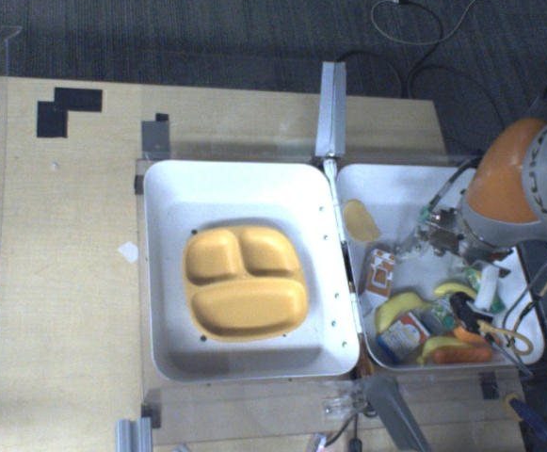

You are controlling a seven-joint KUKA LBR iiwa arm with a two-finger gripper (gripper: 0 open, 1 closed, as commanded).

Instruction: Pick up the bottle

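Hovering over the middle of the right bin, the jaws are seen from above; I cannot tell their state. The bottle, white with a green cap, lies just beside them, near the bin's right edge. A banana and small cartons lie along the near edge. The left bin holds a yellow tray.

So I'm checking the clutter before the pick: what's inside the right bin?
The right bin holds bananas, a small carton, a pale yellow piece, a white bottle and more jumbled items. The arm covers the bin's right part.
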